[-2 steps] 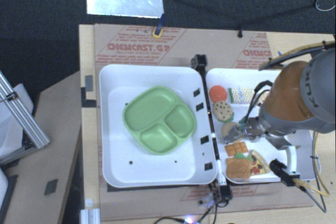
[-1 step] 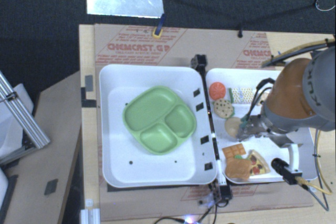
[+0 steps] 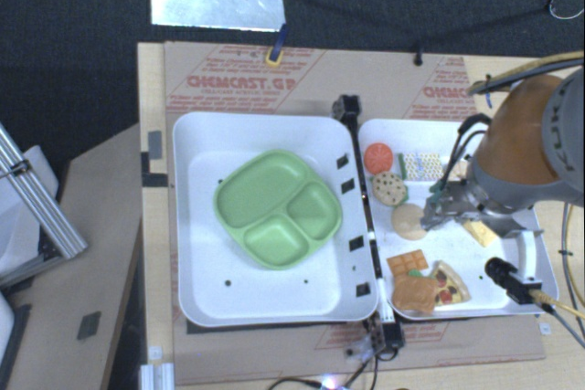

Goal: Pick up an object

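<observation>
Right now hand (image 3: 431, 213) sits low in rt bin (image 3: 539, 288), touching beige bun (image 3: 408, 219); can't tell if spread or pinching. Green tray (image 3: 277, 207) in lt bin (image 3: 196, 196).

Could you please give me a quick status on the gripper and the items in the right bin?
Gripper low in right bin, beside beige round piece. Nothing seen held. Cookie, tomato, pizza slice close around.

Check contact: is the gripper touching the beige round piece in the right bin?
Cannot tell. In the camera view the gripper meets the edge of the beige round piece, but the slanted angle shows neither a clear gap nor plain contact.
</observation>
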### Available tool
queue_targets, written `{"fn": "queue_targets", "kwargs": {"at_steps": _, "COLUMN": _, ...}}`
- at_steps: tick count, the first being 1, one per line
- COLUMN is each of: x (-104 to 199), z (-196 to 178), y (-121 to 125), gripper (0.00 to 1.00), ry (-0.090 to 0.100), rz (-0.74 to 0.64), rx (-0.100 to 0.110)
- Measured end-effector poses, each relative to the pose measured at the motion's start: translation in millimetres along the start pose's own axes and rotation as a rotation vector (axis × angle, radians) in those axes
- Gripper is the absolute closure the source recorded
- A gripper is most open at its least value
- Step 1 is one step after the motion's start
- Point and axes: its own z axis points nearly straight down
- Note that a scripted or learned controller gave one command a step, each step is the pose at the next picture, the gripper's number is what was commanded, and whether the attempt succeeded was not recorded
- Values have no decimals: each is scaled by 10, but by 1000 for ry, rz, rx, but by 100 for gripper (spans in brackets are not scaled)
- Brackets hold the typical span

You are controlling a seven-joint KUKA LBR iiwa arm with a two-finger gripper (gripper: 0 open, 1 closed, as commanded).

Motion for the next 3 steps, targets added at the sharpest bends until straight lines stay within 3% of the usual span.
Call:
{"fn": "queue_targets", "kwargs": {"at_steps": 2, "x": -33, "z": -863, "y": 73, "gripper": 100, "ry": 0, "rz": 0, "rx": -1}}
{"fn": "queue_targets", "kwargs": {"at_steps": 3, "x": 386, "z": -806, "y": -81, "gripper": 100, "ry": 3, "rz": -3, "rx": 5}}
